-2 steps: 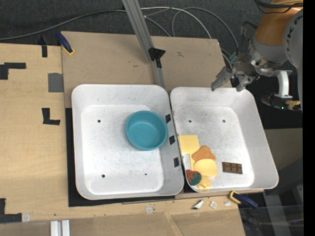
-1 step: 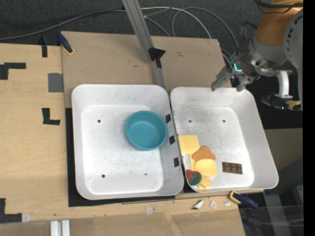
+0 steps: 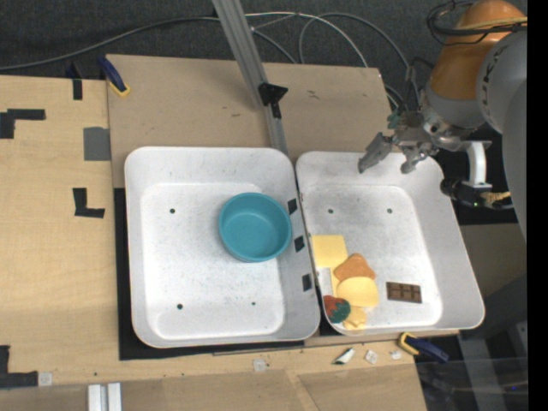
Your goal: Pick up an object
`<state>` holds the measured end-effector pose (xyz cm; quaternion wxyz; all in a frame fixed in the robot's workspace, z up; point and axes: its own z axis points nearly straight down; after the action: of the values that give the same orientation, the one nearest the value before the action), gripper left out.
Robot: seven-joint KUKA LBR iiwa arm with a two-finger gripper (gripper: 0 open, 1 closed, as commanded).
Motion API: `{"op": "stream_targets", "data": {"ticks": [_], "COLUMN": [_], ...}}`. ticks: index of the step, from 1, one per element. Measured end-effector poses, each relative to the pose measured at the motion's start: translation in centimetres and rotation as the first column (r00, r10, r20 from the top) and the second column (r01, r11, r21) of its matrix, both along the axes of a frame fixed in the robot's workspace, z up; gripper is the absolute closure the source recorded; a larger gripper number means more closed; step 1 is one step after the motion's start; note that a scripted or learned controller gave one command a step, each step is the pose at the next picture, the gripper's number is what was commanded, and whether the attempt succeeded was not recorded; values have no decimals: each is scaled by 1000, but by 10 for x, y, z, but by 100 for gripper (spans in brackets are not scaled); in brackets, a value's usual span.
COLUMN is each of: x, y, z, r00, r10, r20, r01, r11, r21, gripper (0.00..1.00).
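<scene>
Nearest us, the pile (image 3: 347, 285) of yellow and orange pieces lay in the right bin (image 3: 428, 238) at its near left corner, a brown bar (image 3: 403, 293) beside it. Farther off, the gripper (image 3: 396, 154) hung jaws wide, holding nothing. We judged crowding could spoil a grasp.

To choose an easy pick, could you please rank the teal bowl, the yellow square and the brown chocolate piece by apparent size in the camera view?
1. Teal bowl, in the left bin, clearly largest.
2. Yellow square, in the right bin.
3. Brown chocolate piece, also in the right bin; looks a little smaller than the square.
</scene>
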<state>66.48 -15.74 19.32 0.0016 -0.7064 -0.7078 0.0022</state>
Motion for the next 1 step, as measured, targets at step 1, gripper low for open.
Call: {"op": "stream_targets", "data": {"ticks": [1], "x": [-4], "y": [3], "z": [-65], "r00": [1000], "r10": [0], "r20": [-3], "r01": [0], "r11": [1000], "r21": [1], "gripper": [0]}}
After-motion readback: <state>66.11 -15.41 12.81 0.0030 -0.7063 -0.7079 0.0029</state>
